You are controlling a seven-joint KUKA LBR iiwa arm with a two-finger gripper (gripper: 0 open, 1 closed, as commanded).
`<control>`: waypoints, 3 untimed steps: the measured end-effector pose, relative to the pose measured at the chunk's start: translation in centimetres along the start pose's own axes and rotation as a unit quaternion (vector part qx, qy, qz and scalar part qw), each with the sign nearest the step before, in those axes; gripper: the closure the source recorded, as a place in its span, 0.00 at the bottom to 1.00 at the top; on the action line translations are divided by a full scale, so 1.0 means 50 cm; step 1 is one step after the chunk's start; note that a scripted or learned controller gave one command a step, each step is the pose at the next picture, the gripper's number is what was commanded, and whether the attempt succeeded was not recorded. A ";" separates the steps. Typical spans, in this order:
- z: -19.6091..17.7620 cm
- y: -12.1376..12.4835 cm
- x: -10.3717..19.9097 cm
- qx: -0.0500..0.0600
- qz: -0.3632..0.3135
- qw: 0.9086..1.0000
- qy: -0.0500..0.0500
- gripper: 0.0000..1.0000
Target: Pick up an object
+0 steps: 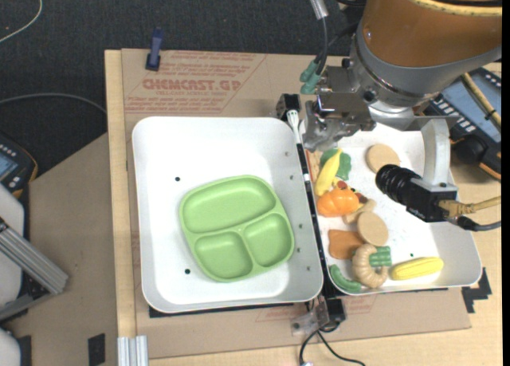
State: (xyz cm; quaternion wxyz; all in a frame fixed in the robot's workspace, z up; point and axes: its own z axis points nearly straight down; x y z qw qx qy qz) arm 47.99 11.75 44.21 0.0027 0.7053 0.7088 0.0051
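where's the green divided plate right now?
The green plate lies flat in the left bin, toward its front half, apart from the toy food piled in the right bin.

bench: brown board (191, 85), red print near its far edge
left bin (159, 197): white, on board
right bin (462, 257): white, touching the left bin
blue clip (154, 49): far edge of board

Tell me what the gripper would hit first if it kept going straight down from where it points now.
The gripper hangs over the upper left corner of the right bin. Straight down, it would probably meet the yellow toy first, with the orange toy just beyond. Depth is hard to judge from this slanted view.
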 end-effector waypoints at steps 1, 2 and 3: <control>-0.012 0.000 -0.004 0.003 0.002 1.000 -0.001 1.00; -0.032 0.002 -0.003 0.002 0.002 1.000 -0.001 1.00; -0.052 0.003 -0.001 0.000 0.001 1.000 -0.001 1.00</control>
